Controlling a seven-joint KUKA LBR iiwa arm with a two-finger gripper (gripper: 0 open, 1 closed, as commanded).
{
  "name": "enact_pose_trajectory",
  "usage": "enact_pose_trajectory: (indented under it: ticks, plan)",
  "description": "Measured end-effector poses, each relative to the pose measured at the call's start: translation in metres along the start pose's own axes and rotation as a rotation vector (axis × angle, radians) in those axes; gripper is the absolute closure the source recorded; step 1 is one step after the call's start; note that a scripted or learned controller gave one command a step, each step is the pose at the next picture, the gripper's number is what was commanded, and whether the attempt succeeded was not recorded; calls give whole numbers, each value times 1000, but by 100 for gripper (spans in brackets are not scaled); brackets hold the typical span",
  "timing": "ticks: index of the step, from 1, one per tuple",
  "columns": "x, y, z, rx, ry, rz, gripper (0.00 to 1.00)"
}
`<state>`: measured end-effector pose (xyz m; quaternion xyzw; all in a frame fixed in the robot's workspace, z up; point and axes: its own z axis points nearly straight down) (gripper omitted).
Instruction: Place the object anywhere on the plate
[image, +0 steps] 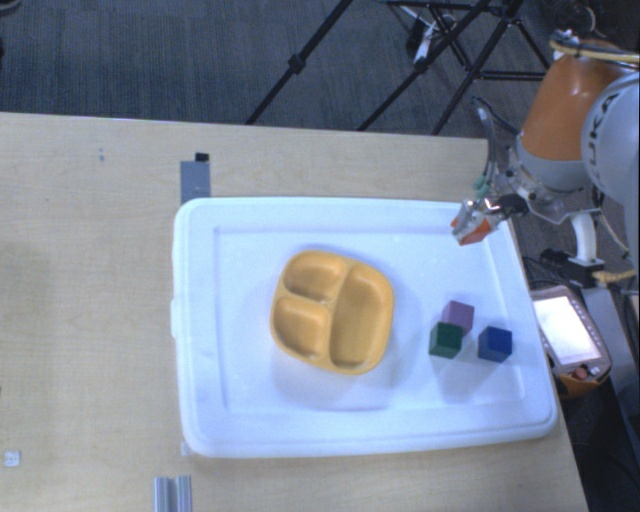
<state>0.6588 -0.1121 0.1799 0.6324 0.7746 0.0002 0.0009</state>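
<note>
A yellow plate (333, 310) with three compartments lies in the middle of the white bin (200, 330). To its right stand three small blocks close together: purple (458, 314), green (446, 340) and blue (495, 343). My gripper (472, 222) hangs over the bin's far right corner, well apart from the blocks and up and to the right of the plate. A small orange-red patch (479, 229) shows at its tip; it is too small to tell whether that is a held thing or part of the gripper.
The grey arm with its orange band (560, 100) reaches in from the upper right. The bin's raised rim (520, 270) runs just below the gripper. A grey bracket (196, 180) stands on the wooden bench behind the bin's far left corner.
</note>
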Motion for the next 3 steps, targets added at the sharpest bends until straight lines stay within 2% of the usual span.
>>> enact_pose_trajectory:
  ticks: [1, 2, 3]
  plan:
    - [63, -56, -3, 1, 2, -216, 100]
    - [154, -66, -3, 2, 3, -352, 100]
    - [154, -66, -3, 1, 2, -351, 0]
